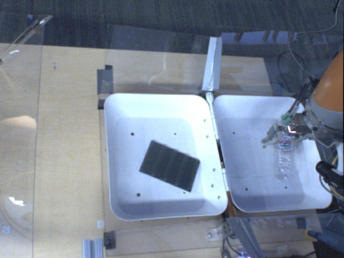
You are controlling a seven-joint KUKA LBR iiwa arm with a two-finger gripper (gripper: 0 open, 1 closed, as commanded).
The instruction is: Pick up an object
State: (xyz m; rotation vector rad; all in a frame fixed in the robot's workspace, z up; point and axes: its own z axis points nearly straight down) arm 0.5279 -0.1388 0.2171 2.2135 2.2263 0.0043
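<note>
lying just below hand (284, 134): bottle (284, 160)

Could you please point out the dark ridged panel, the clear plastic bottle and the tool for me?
dark ridged panel (170, 165): camera view, middle of its top face.
clear plastic bottle (284, 157): camera view, middle of its body.
tool (283, 131): camera view, at its tip above the bottle.

The arm (328, 98) is cut off by the right edge.

Grey arm (322, 123) with an orange band, thin dark cables, and a small metallic claw (283, 133).
</note>
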